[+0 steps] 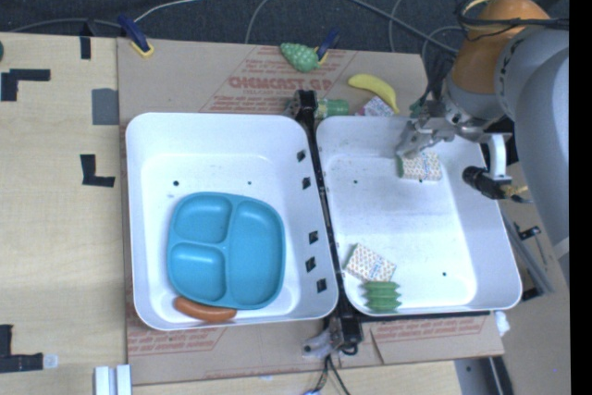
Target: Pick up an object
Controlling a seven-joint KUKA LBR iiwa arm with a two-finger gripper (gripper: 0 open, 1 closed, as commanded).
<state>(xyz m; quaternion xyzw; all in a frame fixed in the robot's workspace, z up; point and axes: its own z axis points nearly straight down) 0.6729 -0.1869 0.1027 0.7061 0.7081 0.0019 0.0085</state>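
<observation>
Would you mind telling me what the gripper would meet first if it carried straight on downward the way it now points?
Most likely the patterned packet just under the gripper in the right bin, though its height above it is unclear.

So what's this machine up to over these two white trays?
A robot arm reaches in from the right, its end effector low over the far end of the right bin, right at a small patterned block. Whether it has hold of it, I cannot tell. Another patterned block and a green piece lie near the front. The left bin holds a blue divided plate and an orange sausage-like toy.
</observation>
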